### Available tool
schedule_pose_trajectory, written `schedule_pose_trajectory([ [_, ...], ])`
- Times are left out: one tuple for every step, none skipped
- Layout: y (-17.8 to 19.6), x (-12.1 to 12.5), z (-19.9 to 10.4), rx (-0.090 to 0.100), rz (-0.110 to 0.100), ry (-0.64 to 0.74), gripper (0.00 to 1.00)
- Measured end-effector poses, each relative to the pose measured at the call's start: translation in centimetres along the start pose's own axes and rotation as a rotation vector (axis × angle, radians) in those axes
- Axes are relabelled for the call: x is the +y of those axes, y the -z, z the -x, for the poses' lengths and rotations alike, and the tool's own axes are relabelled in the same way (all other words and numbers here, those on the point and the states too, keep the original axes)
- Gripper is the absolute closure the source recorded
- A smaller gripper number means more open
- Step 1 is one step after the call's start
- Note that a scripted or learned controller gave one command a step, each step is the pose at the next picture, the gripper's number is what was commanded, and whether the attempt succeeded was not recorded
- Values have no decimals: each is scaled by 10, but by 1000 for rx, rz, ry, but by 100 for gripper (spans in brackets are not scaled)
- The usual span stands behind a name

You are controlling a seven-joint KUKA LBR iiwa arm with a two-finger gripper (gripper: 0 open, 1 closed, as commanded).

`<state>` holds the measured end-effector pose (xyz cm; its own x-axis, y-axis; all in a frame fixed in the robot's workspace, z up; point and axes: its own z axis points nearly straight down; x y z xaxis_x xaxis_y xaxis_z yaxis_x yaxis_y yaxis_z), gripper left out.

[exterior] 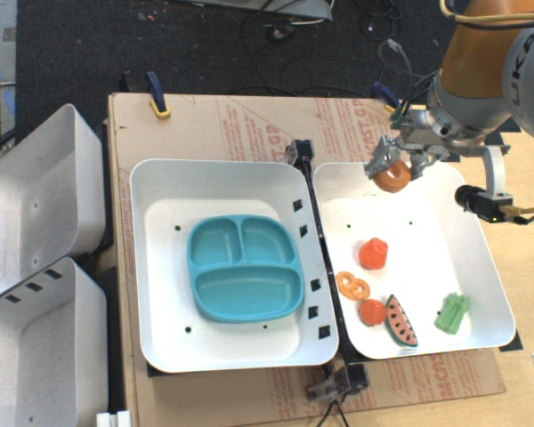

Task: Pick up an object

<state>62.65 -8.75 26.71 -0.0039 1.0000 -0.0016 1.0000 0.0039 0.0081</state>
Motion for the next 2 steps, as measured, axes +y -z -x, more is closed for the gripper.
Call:
schedule_pose_trajectory([
  [-16,5,-57,3,-9,4,100],
  [-19,2,-116,3,-9,5,100],
])
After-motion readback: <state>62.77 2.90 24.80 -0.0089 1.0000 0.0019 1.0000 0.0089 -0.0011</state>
